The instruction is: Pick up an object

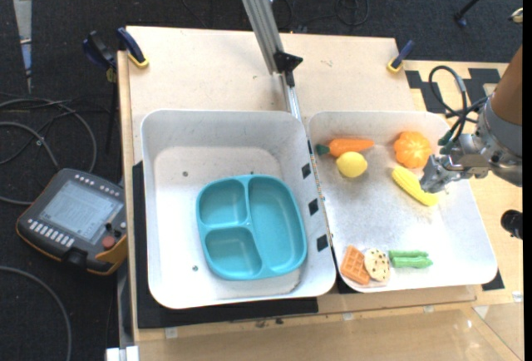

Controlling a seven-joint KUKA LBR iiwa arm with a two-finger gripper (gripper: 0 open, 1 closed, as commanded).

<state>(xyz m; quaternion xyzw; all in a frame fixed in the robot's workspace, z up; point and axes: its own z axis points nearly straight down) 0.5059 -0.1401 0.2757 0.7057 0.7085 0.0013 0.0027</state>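
Gripper (435,181) over yellow banana (413,185), right bin (465,264) far side; finger state: can't tell.
Banana lies slanted; orange pumpkin (411,149) just beside, lemon (352,165) and carrot (351,145) left of it. Teal tray (249,226) in left bin (166,185).

No text, label, brand or number can be read anywhere. The handheld control unit (75,222) has a lit screen, but its contents are too small to read.
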